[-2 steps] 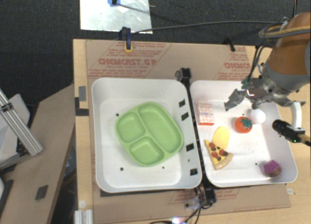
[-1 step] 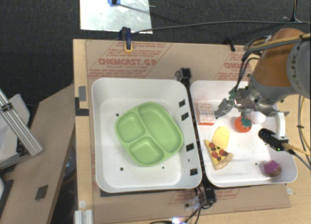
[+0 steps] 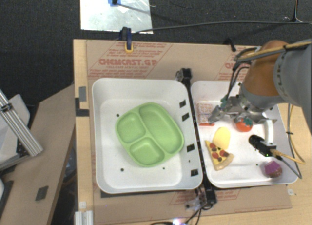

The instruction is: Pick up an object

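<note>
My gripper point(image 3: 233, 112) hangs low over the upper middle of the right bin point(image 3: 243, 175). Just below it and to the right lies a small orange-red thing point(image 3: 242, 126) with a teal bit on top, partly covered by the gripper body. A pale packet with red print point(image 3: 205, 111) lies to the gripper's left, near the bin's left wall. In front of the gripper is a yellow piece point(image 3: 222, 135), and a toy pizza slice point(image 3: 219, 154) lies against its near end. A purple thing point(image 3: 272, 169) rests in the bin's near right corner.
The left bin point(image 3: 105, 170) holds a light green divided plate point(image 3: 148, 133). A black divider with clips point(image 3: 191, 121) runs between the two bins. Brown cardboard point(image 3: 146, 58) lies under both bins.
</note>
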Controlling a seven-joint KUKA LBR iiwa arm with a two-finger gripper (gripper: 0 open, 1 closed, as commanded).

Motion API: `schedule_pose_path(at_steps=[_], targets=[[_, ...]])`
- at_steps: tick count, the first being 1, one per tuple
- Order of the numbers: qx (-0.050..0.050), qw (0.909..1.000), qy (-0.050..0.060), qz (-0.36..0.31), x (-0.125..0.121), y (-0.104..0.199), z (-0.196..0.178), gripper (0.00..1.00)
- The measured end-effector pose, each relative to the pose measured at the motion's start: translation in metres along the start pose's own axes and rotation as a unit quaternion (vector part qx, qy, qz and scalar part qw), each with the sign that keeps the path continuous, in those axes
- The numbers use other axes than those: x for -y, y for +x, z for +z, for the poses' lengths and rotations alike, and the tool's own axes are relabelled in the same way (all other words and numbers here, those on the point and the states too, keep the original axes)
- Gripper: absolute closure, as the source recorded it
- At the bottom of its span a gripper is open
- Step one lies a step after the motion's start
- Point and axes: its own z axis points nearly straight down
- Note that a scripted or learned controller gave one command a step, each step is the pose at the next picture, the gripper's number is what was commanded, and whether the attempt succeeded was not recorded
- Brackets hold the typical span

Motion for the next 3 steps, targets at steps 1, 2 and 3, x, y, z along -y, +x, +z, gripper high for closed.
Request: schedule_pose_path(at_steps=[1, 2, 3], targets=[[-0.001, 1.0, -0.002, 0.0, -0.003, 0.0, 0.021, 0.0], [-0.001, 1.0, -0.007, 0.0, -0.006, 0.001, 0.008, 1.0], [0.001, 1.0, -0.003, 0.0, -0.005, -0.005, -0.038, 1.0]])
